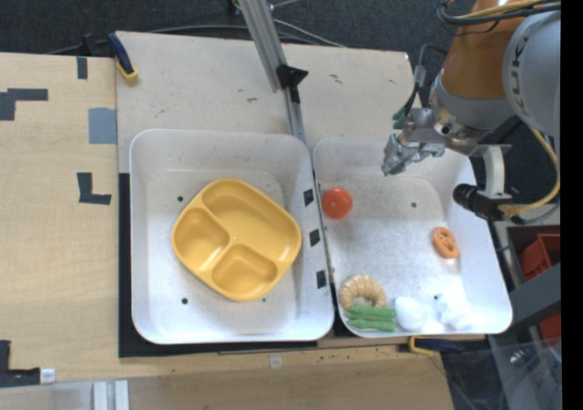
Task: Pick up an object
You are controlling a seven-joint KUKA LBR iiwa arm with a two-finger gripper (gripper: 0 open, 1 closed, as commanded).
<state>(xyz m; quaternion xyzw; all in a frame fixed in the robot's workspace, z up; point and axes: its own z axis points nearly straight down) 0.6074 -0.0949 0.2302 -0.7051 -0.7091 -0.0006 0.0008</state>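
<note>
The left bin [146, 244] is being occupied by a yellow divided plate [237, 238], which is lying flat near its middle. Just right of that plate, across the seam between the bins, a red ball [337, 203] is resting in the right bin [474, 299], near its left wall. Farther right of the plate and toward the front wall, a tan ring-shaped pastry [363, 291] is lying with a green piece [372, 316] touching its front, and two white objects [433, 312] are sitting beside these. An orange pretzel-like piece [444, 241] is lying near the right wall. The gripper [397, 160] is being held over the bin's back edge, well right of the plate; nothing is seen between its fingers, and whether they are apart cannot be told.
</note>
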